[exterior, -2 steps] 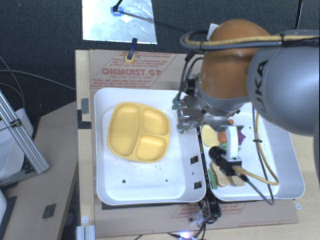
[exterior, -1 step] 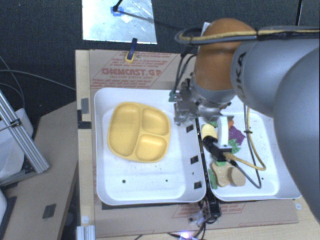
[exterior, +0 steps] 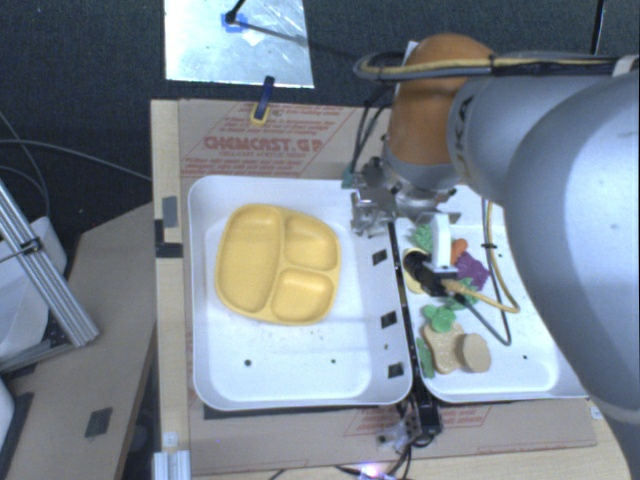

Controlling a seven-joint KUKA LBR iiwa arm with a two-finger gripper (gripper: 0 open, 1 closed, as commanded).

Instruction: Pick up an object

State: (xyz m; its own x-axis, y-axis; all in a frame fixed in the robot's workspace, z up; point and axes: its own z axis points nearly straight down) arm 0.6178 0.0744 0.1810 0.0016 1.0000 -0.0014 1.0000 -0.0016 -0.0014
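Arm low over right bin [exterior: 530, 373], toy clutter below.
Jaws' state: cannot tell. Best target an isolated piece, e.g. tan disc [exterior: 473, 352], clear of bin wall.

Yellow divided plate [exterior: 277, 264] in white left bin [exterior: 215, 368]. Right bin [exterior: 530, 368] white, holding green [exterior: 437, 318], purple [exterior: 470, 268], orange [exterior: 459, 249], tan [exterior: 472, 353] pieces. Grey arm [exterior: 560, 148], orange band [exterior: 432, 98]. Cardboard [exterior: 270, 140] with red lettering at the bench's far edge.
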